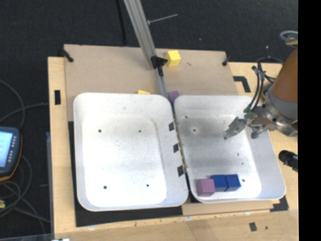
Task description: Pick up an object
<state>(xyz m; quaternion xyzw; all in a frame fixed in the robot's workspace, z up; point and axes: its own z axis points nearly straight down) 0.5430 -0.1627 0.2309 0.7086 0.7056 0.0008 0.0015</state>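
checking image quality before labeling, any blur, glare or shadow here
Camera view: the tool looks soft and blurred; a faint grey shadow lies on the right bin floor beneath it; the blue block and purple block are fairly crisp; no strong glare.

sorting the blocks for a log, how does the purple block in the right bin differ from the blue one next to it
The purple block is pale purple and looks roughly cubic; the blue block is dark blue and longer, perhaps two cubes together. The purple block sits nearer the bin's left wall, the blue block to its right. Both rest at the right bin's near edge, side by side.

Hand (234, 128) hovers over right bin (261, 182) holding purple block (205, 186) beside blue block (225, 182)
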